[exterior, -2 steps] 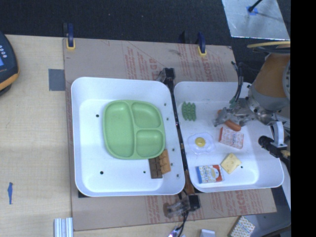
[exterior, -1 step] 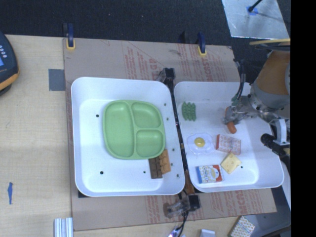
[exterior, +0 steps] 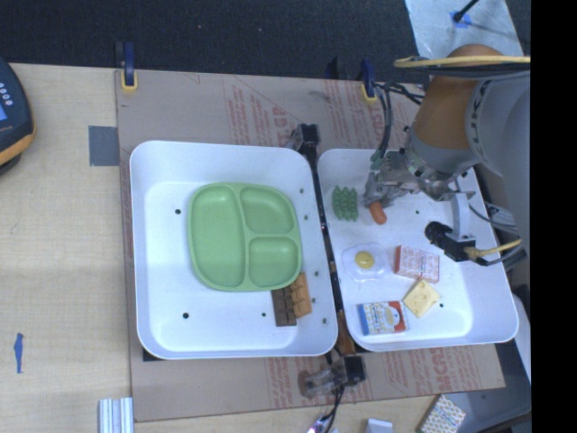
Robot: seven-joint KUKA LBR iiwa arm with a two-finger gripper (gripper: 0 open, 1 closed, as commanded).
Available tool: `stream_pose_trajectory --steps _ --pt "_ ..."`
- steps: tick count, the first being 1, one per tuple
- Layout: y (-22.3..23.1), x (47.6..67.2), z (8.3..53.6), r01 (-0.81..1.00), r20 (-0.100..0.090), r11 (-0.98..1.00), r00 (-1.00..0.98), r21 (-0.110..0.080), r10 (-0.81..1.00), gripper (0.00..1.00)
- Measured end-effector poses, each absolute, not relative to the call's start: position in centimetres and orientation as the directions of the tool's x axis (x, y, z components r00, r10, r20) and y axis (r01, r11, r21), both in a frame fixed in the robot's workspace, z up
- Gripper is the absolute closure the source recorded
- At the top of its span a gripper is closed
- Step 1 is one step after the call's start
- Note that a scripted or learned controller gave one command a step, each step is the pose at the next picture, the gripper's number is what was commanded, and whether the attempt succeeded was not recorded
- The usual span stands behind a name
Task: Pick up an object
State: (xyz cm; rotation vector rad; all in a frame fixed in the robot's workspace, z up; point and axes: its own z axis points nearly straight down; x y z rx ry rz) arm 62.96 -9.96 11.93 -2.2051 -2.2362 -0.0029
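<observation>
I see the end effector (exterior: 382, 190) low in the far part of the right bin (exterior: 487, 327), over a small orange piece (exterior: 378, 212), just right of a green ridged piece (exterior: 344, 202). I cannot tell its state. The left bin (exterior: 153, 323) bears a green divided plate (exterior: 243, 236).

The claw (exterior: 383, 190) sits low in the right bin (exterior: 487, 327), its fingers too small and shadowed to tell apart; the arm (exterior: 469, 106) is cut off at 3 o'clock. A grey device (exterior: 11, 106) at 9 o'clock runs off the edge, and small items at 6 o'clock on the surface (exterior: 54, 269) are cropped
</observation>
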Motion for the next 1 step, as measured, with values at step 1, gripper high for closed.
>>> stream_pose_trajectory --steps 1 --pt "-2.16 58.73 19.66 1.0 0.003 0.013 -0.013 0.001 1.0 1.0"
